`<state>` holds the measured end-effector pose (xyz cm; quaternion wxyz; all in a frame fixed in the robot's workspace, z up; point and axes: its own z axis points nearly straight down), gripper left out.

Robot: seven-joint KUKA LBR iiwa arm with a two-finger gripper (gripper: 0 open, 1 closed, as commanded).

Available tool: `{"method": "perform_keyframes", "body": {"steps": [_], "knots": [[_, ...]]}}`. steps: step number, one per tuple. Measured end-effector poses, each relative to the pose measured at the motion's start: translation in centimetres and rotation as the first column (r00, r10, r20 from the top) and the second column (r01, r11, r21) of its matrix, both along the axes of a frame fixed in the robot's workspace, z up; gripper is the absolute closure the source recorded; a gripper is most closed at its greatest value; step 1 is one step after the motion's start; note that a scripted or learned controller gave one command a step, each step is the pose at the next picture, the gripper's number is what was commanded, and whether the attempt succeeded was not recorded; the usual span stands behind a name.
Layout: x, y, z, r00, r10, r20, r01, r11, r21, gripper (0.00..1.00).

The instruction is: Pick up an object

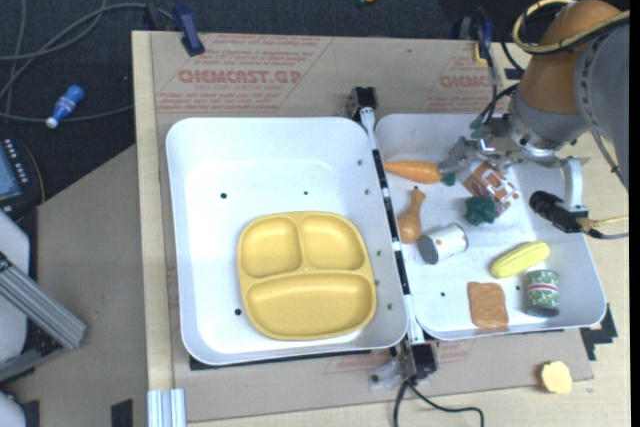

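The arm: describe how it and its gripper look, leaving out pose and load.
The arm is grey and rounded, with an orange band above the wrist. A yellow-and-black cable loops beside it. The gripper is a small metal assembly with dark parts.

**Two bins side by side, one tray on the left, small items on the right**

The left white bin (190, 215) holds a yellow three-compartment plastic tray (305, 275) toward its near side. In the right white bin (585, 300), an orange toy carrot (415, 171) lies at the far left, with a tan toy drumstick (410, 215) just nearer. A grey-and-white cylinder (443, 242) lies beside the drumstick, to its right. A green toy (480, 209) sits near the middle, a brown-and-white striped packet (493, 183) just behind it. Along the near side lie a brown toy bread slice (487, 304), a small green-labelled can (541, 291) to its right, and a yellow toy banana (519, 258) behind both.
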<state>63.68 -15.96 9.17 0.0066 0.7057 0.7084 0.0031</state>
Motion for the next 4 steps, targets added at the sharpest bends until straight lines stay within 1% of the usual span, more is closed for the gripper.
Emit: {"method": "perform_keyframes", "body": {"steps": [1, 2, 3, 4], "knots": [[0.1, -0.1, 1.1, 1.000, -0.002, 0.005, 0.002, 1.000, 0.002, 1.00], [-6.3, -1.5, 8.1, 1.000, -0.007, -0.014, 0.007, 1.000, 0.005, 1.00], [-7.6, 3.6, 7.7, 1.000, 0.001, -0.016, 0.000, 1.000, 0.008, 1.00], [-12.4, 9.2, 9.3, 1.000, 0.001, -0.018, -0.001, 1.000, 0.009, 1.00]]}}
